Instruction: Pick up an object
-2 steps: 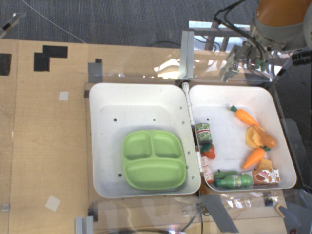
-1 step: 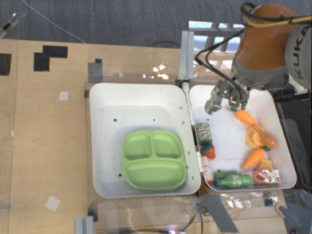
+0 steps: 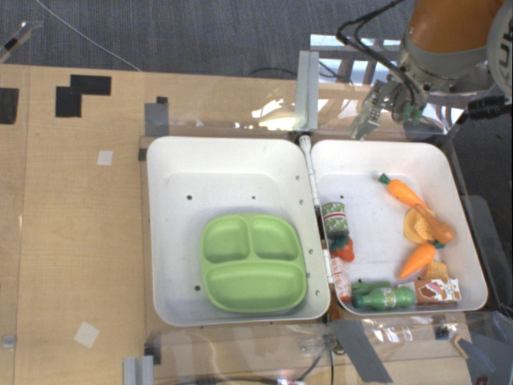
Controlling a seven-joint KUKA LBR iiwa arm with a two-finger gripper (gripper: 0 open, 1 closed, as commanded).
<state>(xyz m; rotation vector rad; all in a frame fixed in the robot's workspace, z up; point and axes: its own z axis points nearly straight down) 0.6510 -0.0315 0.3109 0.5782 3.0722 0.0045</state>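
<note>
From the overhead camera, the arm enters at the upper right of the frame, its orange band at the top edge and the gripper (image 3: 377, 112) hanging below it, above the far rim of the right bin (image 3: 449, 163). Nothing sits between its parts; whether it is apart or together cannot be told from this angle.

The right bin, on the right half of the frame, holds all the small items. A carrot (image 3: 400, 190) lies slanted in its upper right area. Below it a second carrot (image 3: 418, 258) lies near the right wall, and between the two a tan, chip-like piece (image 3: 417, 228) touches an orange piece (image 3: 439, 230). Along the bin's left wall stands a small green-labelled can (image 3: 333, 216), with a strawberry-like red piece (image 3: 344, 249) just below it. At the lower edge a green bottle (image 3: 384, 297) lies on its side, with a small red and white carton (image 3: 438, 290) just to its right.

The left bin (image 3: 176, 163), in the middle of the frame, holds a green divided plate (image 3: 253, 261) in its lower half.
</note>
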